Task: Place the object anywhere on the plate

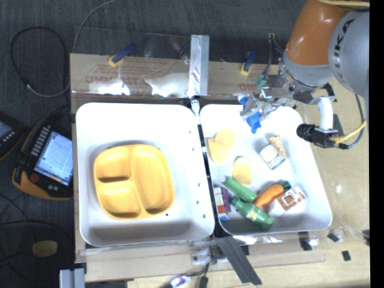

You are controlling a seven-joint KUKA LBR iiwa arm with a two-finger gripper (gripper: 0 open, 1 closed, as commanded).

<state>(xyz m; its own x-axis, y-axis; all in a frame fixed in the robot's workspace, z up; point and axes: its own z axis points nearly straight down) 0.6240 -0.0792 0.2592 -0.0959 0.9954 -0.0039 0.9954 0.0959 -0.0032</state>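
Note:
A yellow divided plate (133,179) lies in the left white bin (90,116). My gripper (257,114) hangs over the back of the right bin (312,161), well to the right of the plate. A small blue object (253,122) sits between the fingertips and hangs just below them, so the gripper looks shut on it. The grey arm with its orange band (312,23) comes in from the upper right.
The right bin holds two pale yellow round pieces (221,144) (242,171), a small box (273,155), two green bottles (243,191) (255,215), a carrot (268,195) and a small carton (291,198). A ridge between the bins (201,161) separates them.

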